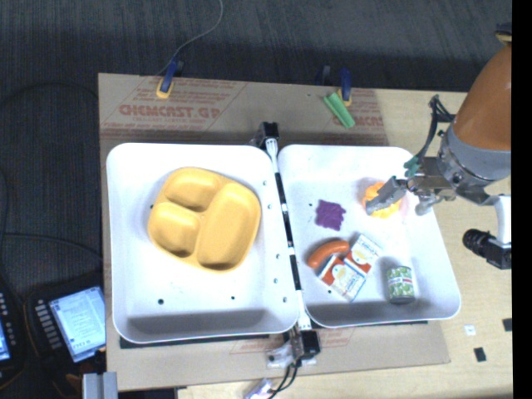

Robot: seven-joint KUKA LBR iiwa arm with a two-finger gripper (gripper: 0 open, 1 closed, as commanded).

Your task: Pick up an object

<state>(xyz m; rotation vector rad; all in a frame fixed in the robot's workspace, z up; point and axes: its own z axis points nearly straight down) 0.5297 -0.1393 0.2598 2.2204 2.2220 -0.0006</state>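
small can [401, 283] upright at right bin [432, 310] front | carton [352, 271] touching red-orange sausage [327, 252] | purple piece [330, 214] mid-bin | gripper [402, 196] over far right, fingers spread, yellow-orange object [381, 199] at left fingertip, grasp unclear | yellow tray [204, 217] in left bin [133, 306]

A small yellow-orange object [383, 199] sat in the right bin [432, 306], near its far right side. It lay up and right of the purple piece [330, 214].
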